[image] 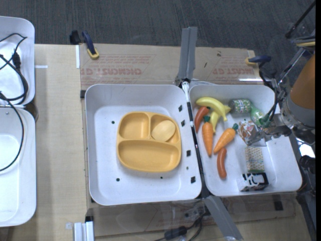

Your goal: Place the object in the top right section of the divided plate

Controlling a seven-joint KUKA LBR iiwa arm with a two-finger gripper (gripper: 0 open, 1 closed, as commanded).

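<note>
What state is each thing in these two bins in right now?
Yellow divided plastic plate: flat in the left bin; a pale round piece sits in its top right section.
Yellow toy banana: lying in the right bin.
Orange toy carrots: lying beside it.
End effector: low over the right bin.

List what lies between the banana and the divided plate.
In the camera view, between the banana and the divided plate lie a red toy chilli and both bins' adjoining walls.
</note>
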